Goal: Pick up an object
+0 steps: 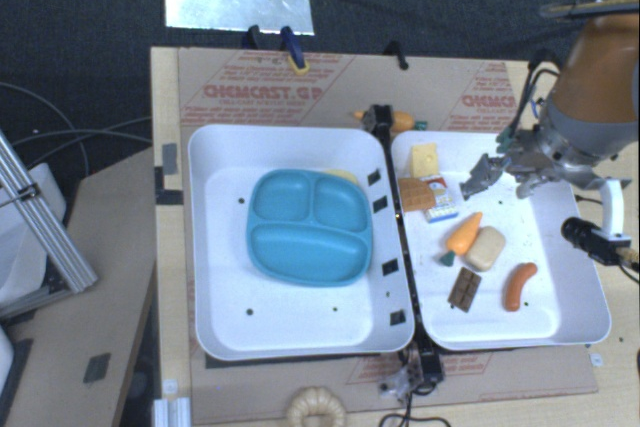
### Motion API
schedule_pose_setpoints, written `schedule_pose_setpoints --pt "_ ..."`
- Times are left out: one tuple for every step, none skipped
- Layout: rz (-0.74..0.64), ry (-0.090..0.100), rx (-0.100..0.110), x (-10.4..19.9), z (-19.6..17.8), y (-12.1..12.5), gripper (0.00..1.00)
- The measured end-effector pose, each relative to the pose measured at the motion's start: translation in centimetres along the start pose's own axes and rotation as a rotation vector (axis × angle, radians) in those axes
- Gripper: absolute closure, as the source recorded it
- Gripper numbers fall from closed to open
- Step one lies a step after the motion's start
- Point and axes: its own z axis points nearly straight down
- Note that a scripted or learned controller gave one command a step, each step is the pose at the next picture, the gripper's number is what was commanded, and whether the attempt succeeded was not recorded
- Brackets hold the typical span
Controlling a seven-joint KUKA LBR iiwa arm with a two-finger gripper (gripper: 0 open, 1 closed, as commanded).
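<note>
Camera view: the end effector (pixel 487 171) is hovering over the right bin (pixel 580 315), nothing between its fingers (whether spread or pressed together, I cannot tell). Landmark is the carrot (pixel 464 233). A beige bread piece (pixel 484 248) is touching its lower right side; a sausage (pixel 519 285) is lying farther right and below; a chocolate bar (pixel 463 289) is sitting below; a cheese wedge (pixel 425 159) above left. The blue divided plate (pixel 308 226) is resting in the left bin (pixel 215 315), well left.
</note>
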Motion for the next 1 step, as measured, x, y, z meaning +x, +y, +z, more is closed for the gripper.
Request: schedule_pose_setpoints --pt "-0.002 -0.001 -0.012 0.01 -0.63 0.23 0.0"
